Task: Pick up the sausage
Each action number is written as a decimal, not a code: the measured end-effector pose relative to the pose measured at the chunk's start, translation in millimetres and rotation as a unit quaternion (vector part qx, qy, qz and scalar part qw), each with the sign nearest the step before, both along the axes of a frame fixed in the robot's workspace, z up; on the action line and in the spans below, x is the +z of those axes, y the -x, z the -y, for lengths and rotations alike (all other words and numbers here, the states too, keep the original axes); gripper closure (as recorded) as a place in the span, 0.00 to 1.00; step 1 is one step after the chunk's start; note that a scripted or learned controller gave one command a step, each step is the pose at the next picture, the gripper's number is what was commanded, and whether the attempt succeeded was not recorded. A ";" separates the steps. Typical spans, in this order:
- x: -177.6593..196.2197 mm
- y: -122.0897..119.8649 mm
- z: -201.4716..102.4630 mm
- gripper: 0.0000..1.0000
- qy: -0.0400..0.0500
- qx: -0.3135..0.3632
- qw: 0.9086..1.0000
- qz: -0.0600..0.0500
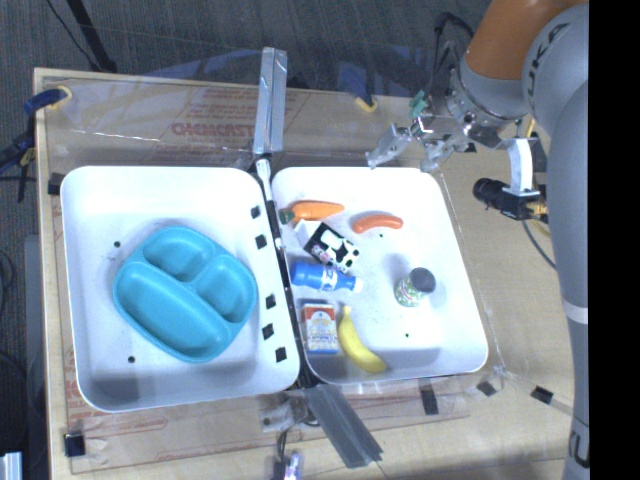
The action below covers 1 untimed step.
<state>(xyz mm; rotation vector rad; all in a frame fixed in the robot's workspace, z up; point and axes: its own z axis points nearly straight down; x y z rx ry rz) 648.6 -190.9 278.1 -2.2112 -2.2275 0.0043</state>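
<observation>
The sausage point(377, 222) is a short reddish-orange link lying crosswise near the back of the right bin point(455, 268). My gripper point(412, 151) hangs over that bin's far rim, behind the sausage and slightly to its right. Its two fingers are spread apart, open, with nothing between them. The grey arm with its orange band reaches in from the upper right.
An orange carrot point(315, 209) lies just left of the sausage. A black-and-white toy point(331, 245), a blue bottle point(322, 277), a red carton point(319, 328), a banana point(358, 344) and a small round jar point(412, 286) share the right bin. A blue divided plate point(184, 290) sits in the left bin.
</observation>
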 end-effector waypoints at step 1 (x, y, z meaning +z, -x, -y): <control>9.9 -0.7 -1.7 1.00 0.000 0.004 1.000 -0.001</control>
